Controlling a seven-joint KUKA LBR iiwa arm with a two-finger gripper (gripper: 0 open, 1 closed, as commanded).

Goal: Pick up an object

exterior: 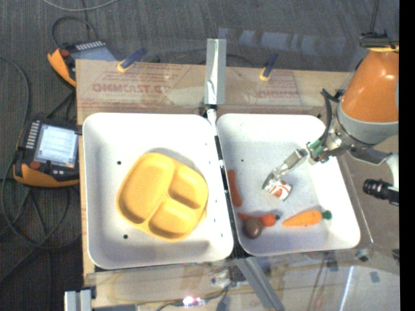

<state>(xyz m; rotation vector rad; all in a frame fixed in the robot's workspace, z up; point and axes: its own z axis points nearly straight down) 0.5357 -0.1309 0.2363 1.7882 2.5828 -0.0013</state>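
Observation:
My gripper [280,172] reaches in from the right over the right bin [259,138], slanting down and to the left. Its tip is right at the top edge of a small white and red object [279,189] on the bin floor; whether it touches is unclear. An orange carrot with a green end [305,219] lies near the front of that bin. A brown round piece [252,228] and a small orange-red piece [268,220] sit at the front left. A thin red-orange stick [233,188] lies along the left wall.
The left bin [104,141] holds a yellow divided plate [163,194]. The arm's orange band and grey wrist [373,102] hang over the right bin's far right corner. A handheld pendant [48,151] lies left of the bench.

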